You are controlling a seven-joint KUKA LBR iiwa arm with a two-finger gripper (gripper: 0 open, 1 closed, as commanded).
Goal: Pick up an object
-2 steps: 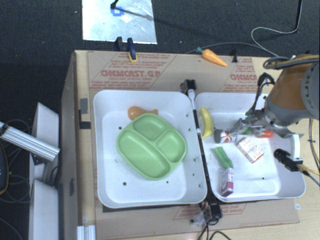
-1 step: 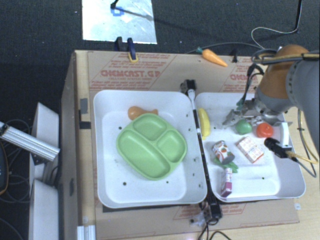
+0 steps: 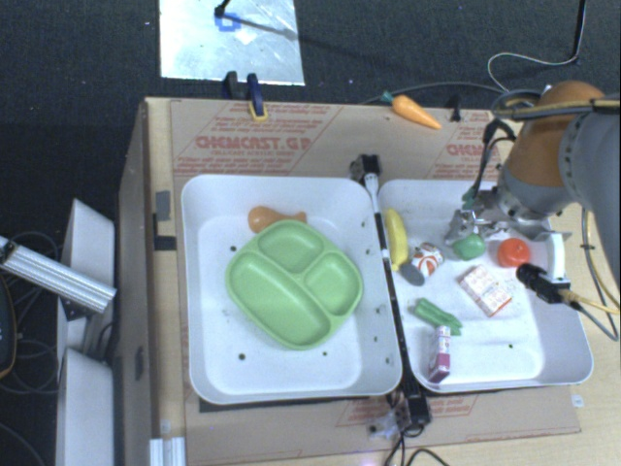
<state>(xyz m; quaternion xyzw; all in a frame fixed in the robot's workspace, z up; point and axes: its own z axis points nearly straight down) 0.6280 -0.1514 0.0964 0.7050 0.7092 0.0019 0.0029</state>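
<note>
Your gripper [image 3: 469, 229] sits over a round green object [image 3: 470, 247] in the right bin [image 3: 568, 357]; you cannot tell whether its metal fingers grasp it.

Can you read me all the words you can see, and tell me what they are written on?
"CHEMCAST" and then letters that look like "GP", in red, on the brown board behind the left bin.
More red print on the board behind the right bin: too blurred to read.
Small carton: print too small to read.
Purple packet: print too small to read.
</note>
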